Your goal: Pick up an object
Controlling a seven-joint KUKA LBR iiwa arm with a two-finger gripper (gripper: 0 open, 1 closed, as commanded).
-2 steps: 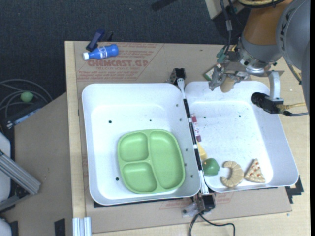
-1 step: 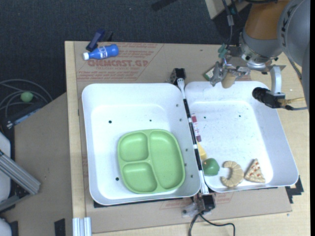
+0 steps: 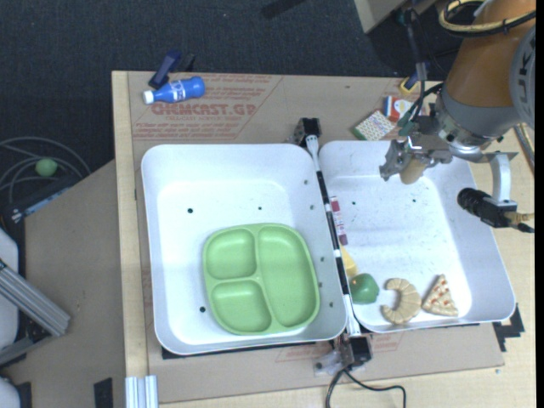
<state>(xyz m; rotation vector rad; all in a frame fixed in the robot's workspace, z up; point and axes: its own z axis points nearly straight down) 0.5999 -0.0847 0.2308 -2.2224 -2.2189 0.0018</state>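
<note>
Gripper (image 3: 406, 165) above the far end of the right bin (image 3: 476, 228), clenched on a small tan object (image 3: 414, 169) between its fingers; croissant (image 3: 401, 301), pizza slice (image 3: 441, 297) and green ball (image 3: 365, 288) lie along that bin's near edge. Left bin (image 3: 170, 228) holds a green divided plate (image 3: 257, 278).

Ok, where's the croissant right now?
The croissant lies in the right bin, at its near edge, between the green ball on its left and the pizza slice on its right.
</note>
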